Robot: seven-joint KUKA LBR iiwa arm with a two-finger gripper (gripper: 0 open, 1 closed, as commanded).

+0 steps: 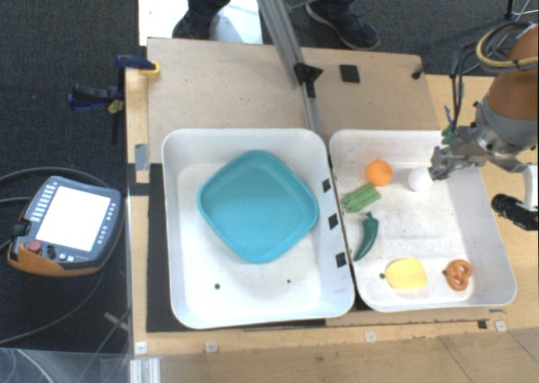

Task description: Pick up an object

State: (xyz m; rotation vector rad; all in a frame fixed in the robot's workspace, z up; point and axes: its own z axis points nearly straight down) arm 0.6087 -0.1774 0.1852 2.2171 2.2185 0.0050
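now left bin (181, 289) holds a teal plate (258, 204).

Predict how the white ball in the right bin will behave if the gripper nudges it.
The white ball looks round and smooth, so it would likely roll across the right bin. It appears small, probably light. The gripper beside it might knock it away.

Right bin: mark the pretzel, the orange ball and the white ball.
pretzel (458, 274), camera view, its middle.
orange ball (379, 172), camera view, top surface.
white ball (418, 178), camera view, centre, beside the gripper (440, 167).
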